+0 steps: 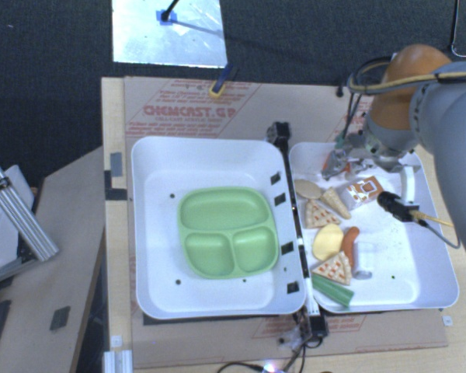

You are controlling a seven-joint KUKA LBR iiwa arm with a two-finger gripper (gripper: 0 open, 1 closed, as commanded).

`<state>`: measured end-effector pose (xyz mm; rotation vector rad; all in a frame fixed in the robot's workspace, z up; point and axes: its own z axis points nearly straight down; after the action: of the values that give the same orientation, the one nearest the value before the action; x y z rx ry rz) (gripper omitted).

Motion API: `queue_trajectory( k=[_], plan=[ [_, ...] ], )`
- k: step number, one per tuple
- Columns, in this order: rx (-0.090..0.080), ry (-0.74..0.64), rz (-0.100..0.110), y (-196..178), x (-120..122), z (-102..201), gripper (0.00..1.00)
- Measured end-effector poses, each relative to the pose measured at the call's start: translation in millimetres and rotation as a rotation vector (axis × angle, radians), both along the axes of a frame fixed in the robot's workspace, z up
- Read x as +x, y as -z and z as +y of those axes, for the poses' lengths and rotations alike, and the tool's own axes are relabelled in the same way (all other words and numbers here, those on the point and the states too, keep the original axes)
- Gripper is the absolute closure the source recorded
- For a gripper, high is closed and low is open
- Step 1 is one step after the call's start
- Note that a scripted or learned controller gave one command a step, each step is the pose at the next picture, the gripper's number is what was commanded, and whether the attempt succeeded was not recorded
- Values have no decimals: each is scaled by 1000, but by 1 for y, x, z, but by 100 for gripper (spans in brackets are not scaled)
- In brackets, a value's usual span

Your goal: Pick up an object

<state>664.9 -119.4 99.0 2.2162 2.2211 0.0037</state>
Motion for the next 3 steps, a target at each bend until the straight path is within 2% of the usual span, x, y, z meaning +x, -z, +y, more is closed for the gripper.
queue_trajectory(
  k=[1, 3],
  plan=[
    [1, 3, -1, -46, -5, 0, 100],
    [0, -2, -2, -129, 1, -1, 100]
  ],
)
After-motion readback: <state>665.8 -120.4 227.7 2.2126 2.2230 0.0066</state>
